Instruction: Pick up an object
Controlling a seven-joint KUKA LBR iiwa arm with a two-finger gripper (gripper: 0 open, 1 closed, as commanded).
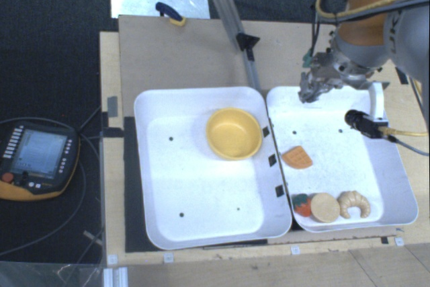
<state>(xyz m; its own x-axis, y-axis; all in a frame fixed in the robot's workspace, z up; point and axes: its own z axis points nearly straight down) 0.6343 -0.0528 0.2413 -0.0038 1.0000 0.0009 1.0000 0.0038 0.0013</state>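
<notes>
My gripper (pixel 310 95) hangs above the back left corner of the right bin (pixel 390 165), well away from the objects. An orange wedge-shaped piece (pixel 297 158) lies near that bin's left wall. At the bin's front lie a round tan disc (pixel 324 207), a croissant-shaped piece (pixel 354 203) to its right, and a small red and green item (pixel 302 203) to its left. A yellow bowl (pixel 233 133) sits upright in the back right part of the left bin (pixel 168 178). Nothing is visible between the fingers.
A grey metal pole (pixel 228 10) slants across the bench behind the bins. A teach pendant (pixel 35 158) rests on the floor at far left. A black cable connector (pixel 359 121) hangs from the arm over the right bin.
</notes>
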